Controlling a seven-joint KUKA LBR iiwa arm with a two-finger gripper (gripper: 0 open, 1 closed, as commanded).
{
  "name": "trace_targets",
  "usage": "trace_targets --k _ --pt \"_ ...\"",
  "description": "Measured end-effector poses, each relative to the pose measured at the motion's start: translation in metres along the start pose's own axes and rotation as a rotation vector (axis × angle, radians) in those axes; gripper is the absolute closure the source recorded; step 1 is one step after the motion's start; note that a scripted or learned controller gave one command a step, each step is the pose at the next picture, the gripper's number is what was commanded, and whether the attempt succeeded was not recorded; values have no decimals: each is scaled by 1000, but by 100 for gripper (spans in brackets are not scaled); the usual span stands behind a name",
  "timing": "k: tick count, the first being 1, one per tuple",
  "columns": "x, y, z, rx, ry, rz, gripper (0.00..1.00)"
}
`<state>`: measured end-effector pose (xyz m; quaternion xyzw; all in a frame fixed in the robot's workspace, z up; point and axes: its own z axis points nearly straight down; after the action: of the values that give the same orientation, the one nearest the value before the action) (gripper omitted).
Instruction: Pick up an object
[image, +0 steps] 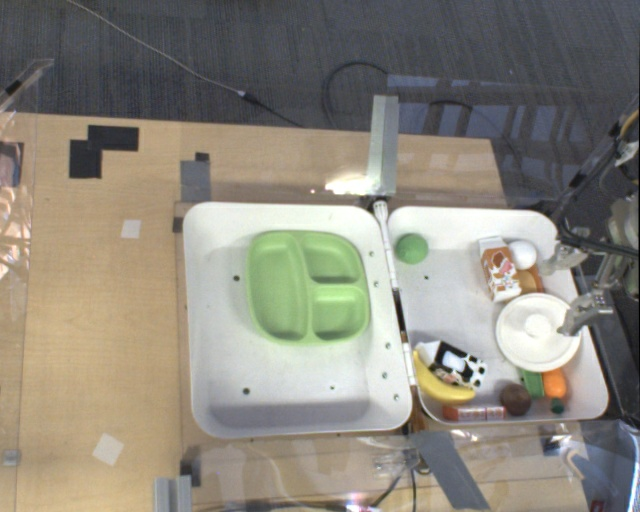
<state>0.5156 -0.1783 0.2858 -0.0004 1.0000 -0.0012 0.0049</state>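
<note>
My gripper (569, 288) reaches in from the right over the right edge of the right bin (450, 225). Its two fingers stand apart, open, with nothing between them. One fingertip (577, 320) hangs over the rim of a white bowl (536, 331); the other sits next to a white egg (523, 254). A brown carton (498, 269) lies just left of the egg. A green ball (411, 248) rests at the bin's far left corner. Along the near side lie a banana (438, 384), a black-and-white toy cow (459, 366), a red marker (473, 411), a brown ball (516, 398) and an orange carrot (555, 386).
The left bin (215, 330) holds a green divided plate (305, 286). A metal rail (392, 290) separates the two bins. The wooden bench (100, 300) extends to the left, with black tape marks at its far corner.
</note>
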Motion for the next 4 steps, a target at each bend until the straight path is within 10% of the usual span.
trace_targets --k 2,3,4 --pt "3 -26 194 2 -6 -371 0" --pt "1 60 194 1 -12 -343 0" --pt "-102 52 198 0 -6 -604 0"
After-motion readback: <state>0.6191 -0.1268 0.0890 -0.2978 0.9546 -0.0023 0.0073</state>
